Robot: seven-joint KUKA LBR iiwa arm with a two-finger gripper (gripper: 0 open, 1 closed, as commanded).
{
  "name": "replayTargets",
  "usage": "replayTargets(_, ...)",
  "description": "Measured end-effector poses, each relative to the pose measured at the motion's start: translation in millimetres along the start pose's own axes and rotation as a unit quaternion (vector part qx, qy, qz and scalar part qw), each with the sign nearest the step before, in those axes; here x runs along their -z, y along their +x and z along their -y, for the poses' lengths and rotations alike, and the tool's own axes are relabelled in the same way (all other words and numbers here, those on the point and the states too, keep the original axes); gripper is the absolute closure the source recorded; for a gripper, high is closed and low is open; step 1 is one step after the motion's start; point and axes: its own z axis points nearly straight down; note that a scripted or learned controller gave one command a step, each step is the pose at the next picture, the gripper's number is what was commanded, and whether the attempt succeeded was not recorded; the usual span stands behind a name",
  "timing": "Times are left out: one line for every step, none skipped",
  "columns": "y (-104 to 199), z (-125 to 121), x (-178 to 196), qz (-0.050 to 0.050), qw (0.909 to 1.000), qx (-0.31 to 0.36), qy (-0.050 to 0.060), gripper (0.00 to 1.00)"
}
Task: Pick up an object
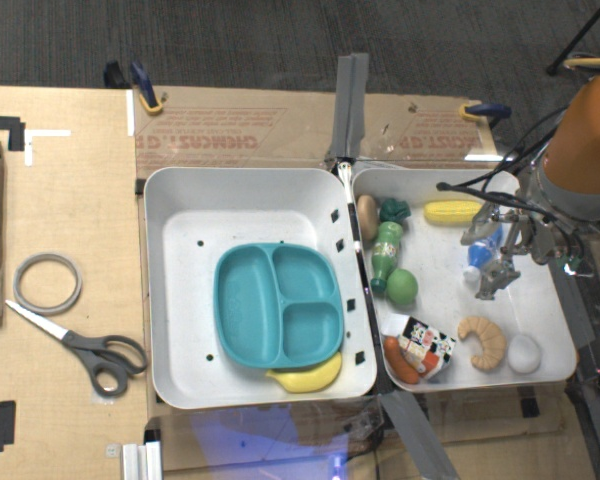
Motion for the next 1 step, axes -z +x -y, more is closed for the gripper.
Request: replayTargets(-39.1, 48.6, -81.0, 0.001, 0.9981, -0.062, 0.000, 0.00)
